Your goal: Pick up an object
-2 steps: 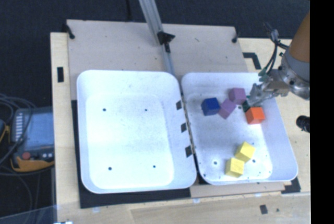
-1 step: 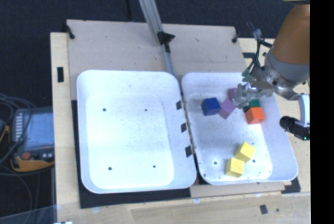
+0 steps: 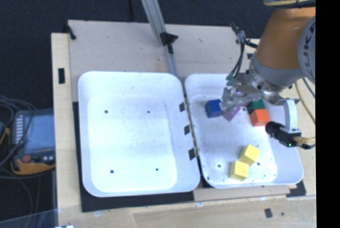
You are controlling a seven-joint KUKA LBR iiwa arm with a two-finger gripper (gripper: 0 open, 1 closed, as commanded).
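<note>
In the right bin [image 3: 212, 174] lie a blue block [image 3: 213, 109], a purple block [image 3: 230, 114], an orange block [image 3: 259, 117] with a green block [image 3: 255, 106] just behind it, and two yellow blocks [image 3: 248, 154] [image 3: 239, 169] near the front. My gripper [image 3: 231, 100] hangs low over the purple block, just right of the blue one. The wrist hides the fingers and part of the purple block, so nothing can be seen held.
The left bin [image 3: 90, 131] lies beside the right one, with small clips along the shared edge. A slanted metal pole [image 3: 151, 6] rises behind the bins. A pendant with cables [image 3: 32, 139] rests off the bench at the left.
</note>
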